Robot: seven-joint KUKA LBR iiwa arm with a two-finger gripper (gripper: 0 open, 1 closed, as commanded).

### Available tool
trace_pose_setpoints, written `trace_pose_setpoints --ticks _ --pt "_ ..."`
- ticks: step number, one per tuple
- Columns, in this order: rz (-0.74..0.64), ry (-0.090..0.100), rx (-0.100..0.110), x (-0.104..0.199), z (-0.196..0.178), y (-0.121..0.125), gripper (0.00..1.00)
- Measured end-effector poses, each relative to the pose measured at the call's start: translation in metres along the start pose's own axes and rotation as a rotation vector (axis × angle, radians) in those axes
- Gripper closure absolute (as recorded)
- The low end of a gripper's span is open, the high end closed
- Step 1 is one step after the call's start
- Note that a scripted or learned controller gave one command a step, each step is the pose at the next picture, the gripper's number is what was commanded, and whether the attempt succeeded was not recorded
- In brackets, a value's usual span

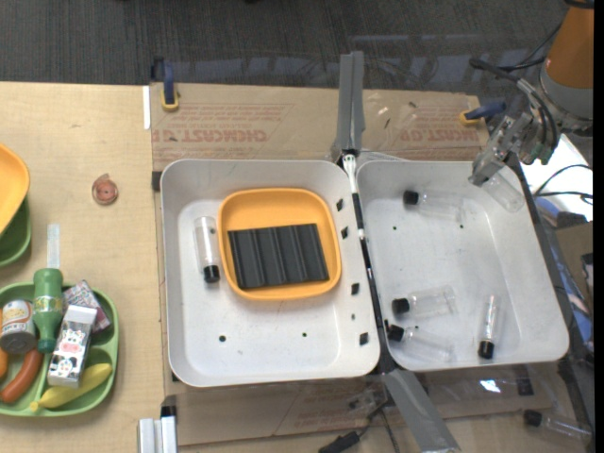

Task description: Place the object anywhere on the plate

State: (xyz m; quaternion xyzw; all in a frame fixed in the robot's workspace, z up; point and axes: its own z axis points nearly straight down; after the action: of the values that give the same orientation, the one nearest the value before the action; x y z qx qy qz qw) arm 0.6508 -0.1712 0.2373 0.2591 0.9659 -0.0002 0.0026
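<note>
1. While my gripper [487, 168] hangs over the far right corner of the right bin [444, 253], I honestly can't tell whether it's open or closed. That end is a pale blur from this angle, and I can't make out anything gripped in it either.
2. The orange plate [278, 199] sits in the left bin [189, 347], toward the far side and roughly centred. A black ribbed mat [278, 256] is lying flat on it and covers most of the middle.
3. One clear vial [204, 243] with a black cap lies in the left bin just beside the plate's left edge, cap pointing toward the near side. It's next to the plate, not on it.
4. The other four are all in the right bin. The far vial [429, 199] is nearest my gripper but still apart from it.
5. Two more vials [420, 302] lie close together near the divider at the near side. An upright-looking vial [488, 327] lies toward the near right corner, cap end nearest the camera.
6. Off to the left on the table [75, 140] there's a green tray [99, 385] of toy food, well away from both bins.
</note>
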Motion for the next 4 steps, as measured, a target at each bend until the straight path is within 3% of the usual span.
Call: trace_pose_setpoints --ticks 1,4 --pt "-0.146 -0.001 -0.001 -0.021 -0.046 -0.037 1.0" --pt "-0.687 -0.001 -0.002 -0.033 -0.205 -0.04 1.0"
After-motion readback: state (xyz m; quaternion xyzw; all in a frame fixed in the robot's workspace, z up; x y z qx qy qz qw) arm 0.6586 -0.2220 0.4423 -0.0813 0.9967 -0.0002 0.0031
